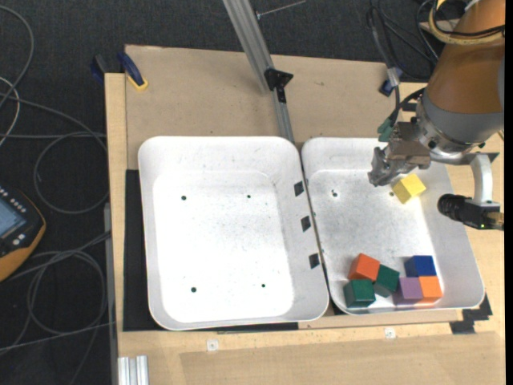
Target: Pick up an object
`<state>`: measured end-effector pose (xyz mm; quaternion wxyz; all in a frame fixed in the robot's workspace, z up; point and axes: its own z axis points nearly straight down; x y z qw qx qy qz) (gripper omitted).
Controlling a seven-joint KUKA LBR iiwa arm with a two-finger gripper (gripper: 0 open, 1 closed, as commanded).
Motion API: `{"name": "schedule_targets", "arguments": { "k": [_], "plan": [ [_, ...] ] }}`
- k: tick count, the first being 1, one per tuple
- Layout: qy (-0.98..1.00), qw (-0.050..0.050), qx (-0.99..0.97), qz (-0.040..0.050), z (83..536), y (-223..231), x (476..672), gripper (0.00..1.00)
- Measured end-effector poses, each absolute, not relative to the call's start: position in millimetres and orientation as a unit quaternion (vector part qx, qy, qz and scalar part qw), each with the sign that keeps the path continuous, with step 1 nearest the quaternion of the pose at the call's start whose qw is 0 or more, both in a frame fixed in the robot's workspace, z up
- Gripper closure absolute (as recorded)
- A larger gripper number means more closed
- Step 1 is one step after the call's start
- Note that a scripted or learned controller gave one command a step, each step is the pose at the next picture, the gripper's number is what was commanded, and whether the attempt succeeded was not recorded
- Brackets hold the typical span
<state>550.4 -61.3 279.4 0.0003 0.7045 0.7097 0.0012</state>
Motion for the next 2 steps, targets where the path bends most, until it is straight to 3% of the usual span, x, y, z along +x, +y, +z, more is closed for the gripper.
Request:
{"name": "schedule_targets", "arguments": {
  "k": [2],
  "plan": [
    [0.709, 0.0, 0.705, 0.0015, 270, 30, 593.6, 1.0]
  ]
}}
